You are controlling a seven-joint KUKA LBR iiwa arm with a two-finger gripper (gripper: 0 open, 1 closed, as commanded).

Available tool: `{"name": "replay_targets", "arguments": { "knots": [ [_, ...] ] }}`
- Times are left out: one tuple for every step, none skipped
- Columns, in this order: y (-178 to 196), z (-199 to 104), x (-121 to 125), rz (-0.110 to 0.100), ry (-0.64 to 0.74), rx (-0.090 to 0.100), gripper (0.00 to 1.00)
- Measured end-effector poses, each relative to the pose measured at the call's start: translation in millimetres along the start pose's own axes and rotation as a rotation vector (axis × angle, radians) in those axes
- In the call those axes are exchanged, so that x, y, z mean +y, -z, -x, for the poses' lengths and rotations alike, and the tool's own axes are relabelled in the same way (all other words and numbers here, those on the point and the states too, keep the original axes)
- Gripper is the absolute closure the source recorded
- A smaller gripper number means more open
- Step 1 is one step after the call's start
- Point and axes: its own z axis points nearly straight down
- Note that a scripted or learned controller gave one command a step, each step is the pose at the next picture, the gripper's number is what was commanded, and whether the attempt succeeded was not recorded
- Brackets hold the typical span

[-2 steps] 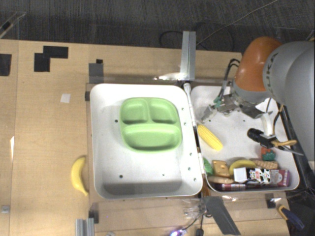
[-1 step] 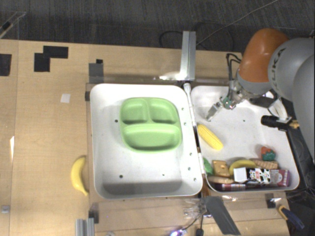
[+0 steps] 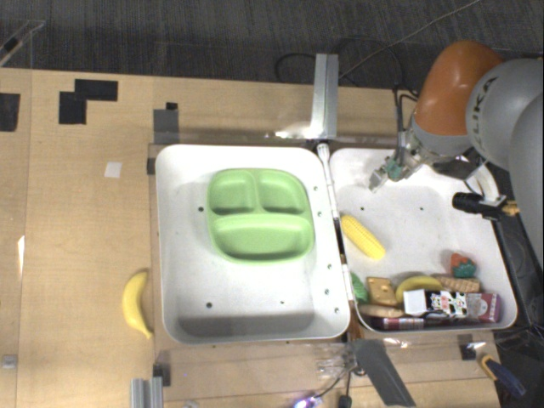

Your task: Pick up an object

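My gripper [image 3: 387, 175] hangs over the far left part of the right bin [image 3: 425, 211], above bare white floor, with nothing seen in it. A yellow corn cob [image 3: 362, 236] lies below it near the bin's left wall. Along the bin's near edge sit a banana [image 3: 418, 286], a brown toast-like piece [image 3: 382, 292], a small printed box [image 3: 452, 303], a green item [image 3: 358, 289] and a red and teal toy [image 3: 463, 266].
The left bin [image 3: 183, 253] holds a green divided plate [image 3: 259, 212]. Another banana [image 3: 136, 303] lies on the wooden bench left of that bin. A metal post [image 3: 326, 92] stands behind the divide between the bins. Cables run at the right.
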Motion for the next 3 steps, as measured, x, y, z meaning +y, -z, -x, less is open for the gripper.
{"name": "replay_targets", "arguments": {
  "knots": [
    [-9.6, -22.4, -21.6, -0.011, -0.365, 0.003, 1.0],
    [-9.4, -22.3, -21.6, -0.011, -0.365, 0.003, 0.0],
    [-10.8, -57.1, -69.8, -0.003, -0.358, -0.001, 0.0]
  ]
}}
